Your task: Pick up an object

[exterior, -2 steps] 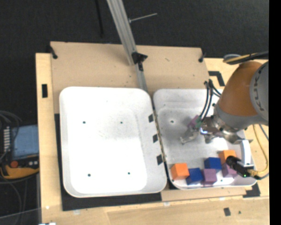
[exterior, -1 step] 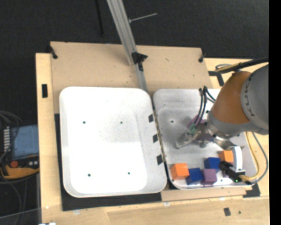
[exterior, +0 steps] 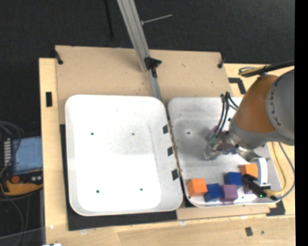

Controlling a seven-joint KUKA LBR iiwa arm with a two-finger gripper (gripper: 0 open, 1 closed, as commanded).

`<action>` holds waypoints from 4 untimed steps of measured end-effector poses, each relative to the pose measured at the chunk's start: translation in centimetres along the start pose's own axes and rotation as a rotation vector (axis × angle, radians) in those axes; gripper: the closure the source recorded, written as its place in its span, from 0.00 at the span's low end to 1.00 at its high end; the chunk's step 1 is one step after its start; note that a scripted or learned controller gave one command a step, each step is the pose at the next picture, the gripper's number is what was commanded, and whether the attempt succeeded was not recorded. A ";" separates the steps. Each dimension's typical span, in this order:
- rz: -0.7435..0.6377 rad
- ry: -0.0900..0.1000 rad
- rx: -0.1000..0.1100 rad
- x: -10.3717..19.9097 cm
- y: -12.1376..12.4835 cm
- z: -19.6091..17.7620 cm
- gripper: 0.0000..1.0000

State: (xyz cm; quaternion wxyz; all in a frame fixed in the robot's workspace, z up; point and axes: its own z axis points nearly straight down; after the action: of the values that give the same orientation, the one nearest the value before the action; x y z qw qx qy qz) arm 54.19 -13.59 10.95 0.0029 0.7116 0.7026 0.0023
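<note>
Camera view: gripper [exterior: 211, 151] is sitting low in the right bin [exterior: 192, 118], mid-bin; can't tell its state. Orange block [exterior: 197, 186], blue block [exterior: 213, 192], purple block [exterior: 230, 192] are lying along the near wall, apart from it.

Grey arm [exterior: 282, 104] with orange band, reaching in from the right, tool [exterior: 211, 151] pointed down, low.

Both bins are white: the left bin [exterior: 118, 152] dotted with a few dark specks, the right bin [exterior: 195, 119] greyish. The arm [exterior: 264, 109] is grey with an orange band. The blocks are orange [exterior: 197, 186], blue [exterior: 213, 192], purple [exterior: 230, 191], dark blue [exterior: 233, 179] and orange [exterior: 250, 169]
</note>
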 end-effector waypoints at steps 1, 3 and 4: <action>-0.007 -0.001 0.002 -0.5 -0.5 -4.7 1.00; -0.017 -0.001 0.001 -0.4 -0.5 -12.8 1.00; -0.019 0.002 0.006 5.4 -1.6 -12.5 1.00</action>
State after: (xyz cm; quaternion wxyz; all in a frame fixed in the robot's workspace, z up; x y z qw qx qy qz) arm 52.59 -8.14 23.44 0.0001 0.7049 0.7093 0.0006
